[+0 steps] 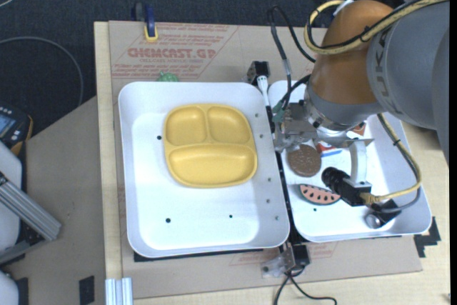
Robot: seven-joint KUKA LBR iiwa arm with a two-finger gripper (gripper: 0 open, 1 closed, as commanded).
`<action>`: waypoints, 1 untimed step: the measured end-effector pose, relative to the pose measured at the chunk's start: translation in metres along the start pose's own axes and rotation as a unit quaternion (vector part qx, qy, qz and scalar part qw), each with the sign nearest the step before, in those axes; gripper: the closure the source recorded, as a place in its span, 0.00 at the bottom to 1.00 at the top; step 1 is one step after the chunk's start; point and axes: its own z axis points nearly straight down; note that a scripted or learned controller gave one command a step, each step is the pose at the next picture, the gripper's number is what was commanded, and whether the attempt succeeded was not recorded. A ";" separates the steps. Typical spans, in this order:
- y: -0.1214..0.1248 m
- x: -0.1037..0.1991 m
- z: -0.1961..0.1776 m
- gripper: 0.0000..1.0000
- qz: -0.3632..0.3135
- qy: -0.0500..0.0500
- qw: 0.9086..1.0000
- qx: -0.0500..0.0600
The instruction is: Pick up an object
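Cookie (305,160) just below gripper (300,133), right bin (400,218)

**Hidden, cut off, or too small to tell**

Much of the right bin (400,221) covered by the arm (371,61) and its orange band. Gripper (314,136) masked from above by the wrist; finger state impossible to judge. Brown round object (305,161) partly tucked under the wrist hardware. Red and white item (357,131) mostly concealed, identity unclear. Small patterned oval piece (318,194) too small to identify. Grey arm body cropped by the right edge. Yellow clamp (150,21) at the board's top tiny, details unreadable. Dark device (11,126) cut off at the left edge.
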 end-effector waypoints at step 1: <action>-0.039 -0.020 -0.140 1.00 0.002 0.000 1.000 -0.010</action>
